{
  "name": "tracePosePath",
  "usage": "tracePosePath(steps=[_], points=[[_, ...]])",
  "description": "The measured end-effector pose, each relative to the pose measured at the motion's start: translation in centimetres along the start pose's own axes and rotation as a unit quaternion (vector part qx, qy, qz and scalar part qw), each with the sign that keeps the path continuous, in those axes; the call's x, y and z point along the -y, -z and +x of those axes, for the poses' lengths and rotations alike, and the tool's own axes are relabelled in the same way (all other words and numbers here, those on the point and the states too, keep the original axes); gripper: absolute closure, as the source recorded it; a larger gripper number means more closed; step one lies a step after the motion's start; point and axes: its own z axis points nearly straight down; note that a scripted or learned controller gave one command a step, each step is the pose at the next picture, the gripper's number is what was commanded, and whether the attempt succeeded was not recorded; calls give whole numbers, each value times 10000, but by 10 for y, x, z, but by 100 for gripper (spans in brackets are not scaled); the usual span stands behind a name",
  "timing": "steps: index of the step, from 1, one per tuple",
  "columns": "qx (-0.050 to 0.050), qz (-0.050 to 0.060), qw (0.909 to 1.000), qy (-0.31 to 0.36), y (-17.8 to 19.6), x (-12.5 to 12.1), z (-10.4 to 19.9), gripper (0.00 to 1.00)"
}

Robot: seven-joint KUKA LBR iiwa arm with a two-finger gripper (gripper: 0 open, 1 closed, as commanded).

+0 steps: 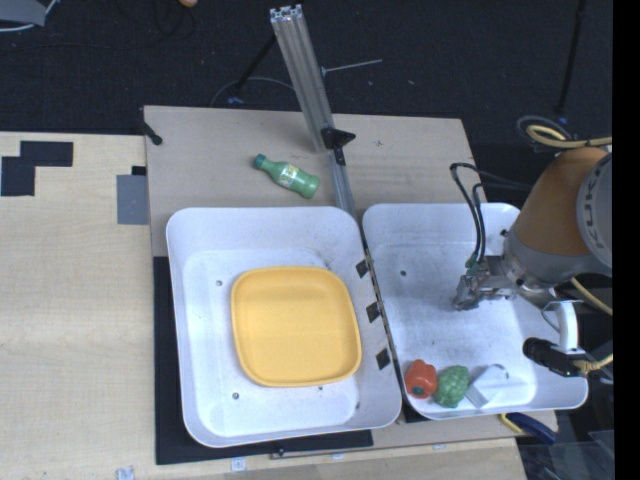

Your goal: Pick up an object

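Hand (470,294): low over right bin (425,253) floor, finger state can't tell, nothing seen held; red obj (421,378), green obj (451,385) & grey obj (482,386) at approx. 6 o'clock of hand, near bin's front rim.

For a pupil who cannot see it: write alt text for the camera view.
A robot hand is low in the right bin, apart from a red and a green toy at its near edge. The left bin holds a yellow plate.
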Motion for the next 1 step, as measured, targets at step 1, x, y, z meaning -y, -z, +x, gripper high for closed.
tracePosePath(steps=[1], points=[[2,-5,10000,0,43,4,-2,100]])
